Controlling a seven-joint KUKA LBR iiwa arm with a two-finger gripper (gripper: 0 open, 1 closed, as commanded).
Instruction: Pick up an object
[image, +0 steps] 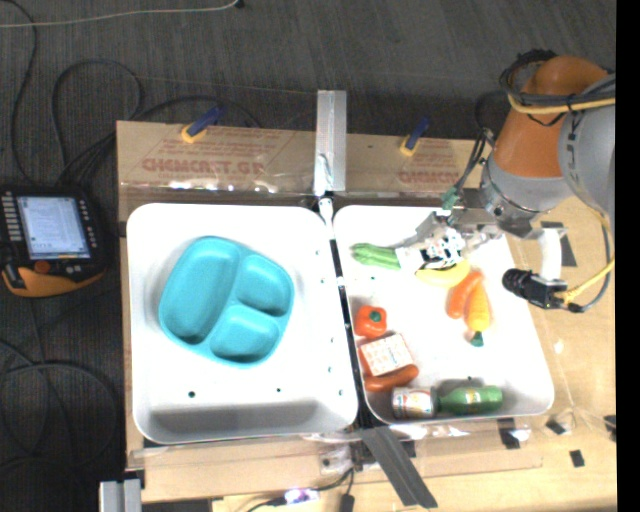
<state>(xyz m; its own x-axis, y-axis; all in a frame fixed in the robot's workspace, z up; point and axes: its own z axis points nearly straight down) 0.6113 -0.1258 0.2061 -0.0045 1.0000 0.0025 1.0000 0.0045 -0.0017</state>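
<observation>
In the right bin (535, 345), my gripper (440, 247) hangs low near the back middle. It is right above a pale yellow banana-like piece (447, 274) and looks to touch it. A green vegetable (374, 256) lies just to its left. An orange carrot (461, 294) and a yellow-orange piece with a green tip (479, 317) lie just in front of it to the right. Nothing can be seen lifted off the bin floor.
Nearer the front of the right bin are a small red-orange pepper (371, 321), a labelled box (386, 354), a can (412, 403) and a green bottle (468, 399). The left bin (150, 400) holds a blue divided plate (227, 300). A control pendant (48, 235) lies at the far left.
</observation>
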